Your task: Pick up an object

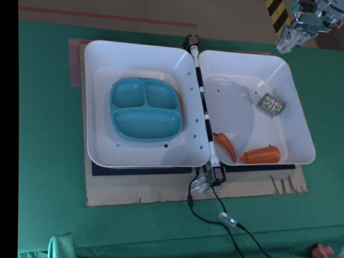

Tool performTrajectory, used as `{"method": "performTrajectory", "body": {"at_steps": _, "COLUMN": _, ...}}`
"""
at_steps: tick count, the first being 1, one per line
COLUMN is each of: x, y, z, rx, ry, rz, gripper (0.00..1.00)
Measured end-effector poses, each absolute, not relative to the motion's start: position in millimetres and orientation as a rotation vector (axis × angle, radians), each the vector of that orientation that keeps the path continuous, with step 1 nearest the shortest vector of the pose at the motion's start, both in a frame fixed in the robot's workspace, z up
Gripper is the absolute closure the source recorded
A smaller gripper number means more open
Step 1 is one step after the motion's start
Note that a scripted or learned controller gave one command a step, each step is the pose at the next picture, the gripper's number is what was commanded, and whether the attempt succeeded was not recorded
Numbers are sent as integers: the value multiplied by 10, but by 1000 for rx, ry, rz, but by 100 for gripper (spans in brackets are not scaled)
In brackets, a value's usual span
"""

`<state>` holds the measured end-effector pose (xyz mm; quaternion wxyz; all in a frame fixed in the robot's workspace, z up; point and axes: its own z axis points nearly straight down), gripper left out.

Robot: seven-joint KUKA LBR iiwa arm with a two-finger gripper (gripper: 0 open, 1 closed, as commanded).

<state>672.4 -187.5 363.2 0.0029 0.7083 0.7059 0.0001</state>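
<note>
left white bin [102,58] held a teal divided plate [145,109] with three compartments. right white bin [293,90] held three loose items: an orange bottle [260,155] lying near the front wall, an orange carrot-like piece [226,145] beside the divider, and a small green can [271,104] toward the right wall. gripper [285,42] hovered beyond the right bin's far corner, grasping nothing; finger spacing could not be told.

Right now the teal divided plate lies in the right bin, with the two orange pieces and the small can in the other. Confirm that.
Not quite: the camera view shows the teal divided plate in the left bin. The two orange pieces and the small can lie in the right bin.
</note>
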Motion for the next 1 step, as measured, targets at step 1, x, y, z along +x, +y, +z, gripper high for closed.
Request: {"method": "performTrajectory", "body": {"at_steps": 1, "x": 6371, "y": -1878, "z": 2773, "rx": 2223, "ry": 2214, "rz": -1, "gripper": 100}}
